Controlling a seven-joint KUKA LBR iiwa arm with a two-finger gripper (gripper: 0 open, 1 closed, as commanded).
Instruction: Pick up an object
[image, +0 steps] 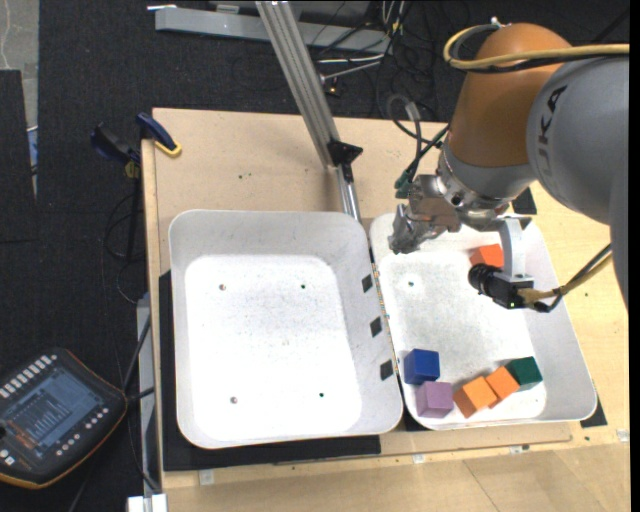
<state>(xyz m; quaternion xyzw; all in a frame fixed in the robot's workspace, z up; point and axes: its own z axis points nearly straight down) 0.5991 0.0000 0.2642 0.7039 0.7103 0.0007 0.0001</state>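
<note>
Gripper (405, 236) hangs over the right bin's (570, 340) far-left corner; can't tell its state from this angle. Blocks sit well apart from it: blue block (421, 364), purple block (434, 398), orange block (476, 392), green block (523, 374) clustered at the near edge. Risk: descending here prob. closes on bare floor or clips the rim, and clustered blocks may jam a grasp.

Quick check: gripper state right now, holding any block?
Gripper: at the far left corner of the right bin; state cannot be told.

A grey handheld control pendant with a screen (48, 415) lies on the dark floor, left of the light wooden bench (250, 150)
</note>
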